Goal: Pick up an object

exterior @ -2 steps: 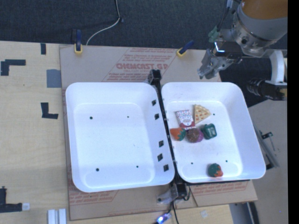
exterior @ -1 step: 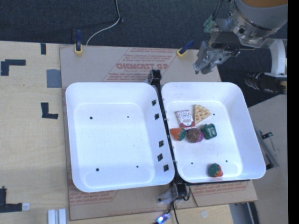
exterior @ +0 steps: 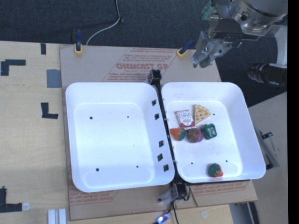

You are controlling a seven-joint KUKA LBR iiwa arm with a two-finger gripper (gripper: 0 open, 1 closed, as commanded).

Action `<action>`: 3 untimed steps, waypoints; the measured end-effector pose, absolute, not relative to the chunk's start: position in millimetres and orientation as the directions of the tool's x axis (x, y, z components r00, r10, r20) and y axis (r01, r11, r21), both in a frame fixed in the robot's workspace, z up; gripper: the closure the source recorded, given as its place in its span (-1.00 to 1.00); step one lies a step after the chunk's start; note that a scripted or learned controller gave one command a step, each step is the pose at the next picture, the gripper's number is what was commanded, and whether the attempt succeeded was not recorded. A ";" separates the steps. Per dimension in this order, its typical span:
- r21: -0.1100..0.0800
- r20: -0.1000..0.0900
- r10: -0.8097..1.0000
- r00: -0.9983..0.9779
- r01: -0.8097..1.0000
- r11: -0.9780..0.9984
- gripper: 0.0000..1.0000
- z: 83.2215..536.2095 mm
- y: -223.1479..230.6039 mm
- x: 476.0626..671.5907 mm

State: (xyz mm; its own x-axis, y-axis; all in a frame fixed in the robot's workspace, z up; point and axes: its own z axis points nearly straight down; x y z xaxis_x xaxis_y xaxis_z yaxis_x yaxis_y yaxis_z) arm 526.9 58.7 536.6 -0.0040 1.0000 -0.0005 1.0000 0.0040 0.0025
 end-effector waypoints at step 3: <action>-0.005 -0.002 1.000 -0.004 1.000 0.004 1.00 533.0 192.5 483.5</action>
